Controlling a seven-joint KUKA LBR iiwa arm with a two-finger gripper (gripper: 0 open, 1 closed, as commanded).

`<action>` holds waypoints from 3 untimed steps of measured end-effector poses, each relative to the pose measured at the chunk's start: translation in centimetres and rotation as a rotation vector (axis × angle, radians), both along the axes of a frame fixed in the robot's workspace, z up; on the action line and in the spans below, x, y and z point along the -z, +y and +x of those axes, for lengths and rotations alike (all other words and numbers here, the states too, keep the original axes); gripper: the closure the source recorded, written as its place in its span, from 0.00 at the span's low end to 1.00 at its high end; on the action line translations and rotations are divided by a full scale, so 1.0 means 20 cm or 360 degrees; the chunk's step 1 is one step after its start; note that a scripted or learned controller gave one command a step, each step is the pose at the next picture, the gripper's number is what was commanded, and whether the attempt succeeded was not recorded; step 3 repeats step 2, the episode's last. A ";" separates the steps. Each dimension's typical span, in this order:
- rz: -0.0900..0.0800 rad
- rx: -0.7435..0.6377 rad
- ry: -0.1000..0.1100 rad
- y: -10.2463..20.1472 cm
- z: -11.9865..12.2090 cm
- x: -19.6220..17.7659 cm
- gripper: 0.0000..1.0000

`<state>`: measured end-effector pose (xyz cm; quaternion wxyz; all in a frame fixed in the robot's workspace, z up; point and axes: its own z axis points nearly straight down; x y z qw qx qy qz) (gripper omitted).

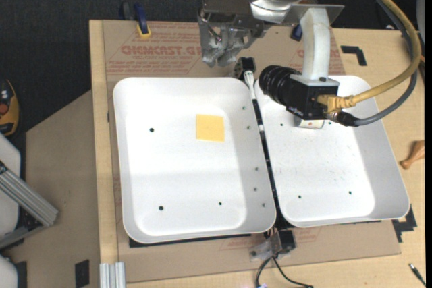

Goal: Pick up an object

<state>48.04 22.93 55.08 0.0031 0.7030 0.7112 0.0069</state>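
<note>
the counter (101, 145) carries two white bins; the left bin (169, 212) lies below the pincer (219, 50), which hangs over the cardboard just past the bin's far rim. the yellow square (210, 127) lies flat in that bin, well below the pincer. the approach looks unstarted: next, move over the square and descend. the pincer's opening is blurred; i cannot tell.

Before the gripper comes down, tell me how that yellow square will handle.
The yellow square lies flat on the left bin, so it is probably thin, light and hard to pinch. It likely slides on the smooth floor and won't roll.
</note>
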 end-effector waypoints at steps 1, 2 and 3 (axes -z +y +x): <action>0.0001 -0.0001 -0.0004 0.00 0.00 -0.05 1.00; 0.0003 -0.0003 -0.0010 0.01 0.00 -0.11 1.00; 0.0003 -0.0003 -0.0010 0.01 0.00 -0.11 1.00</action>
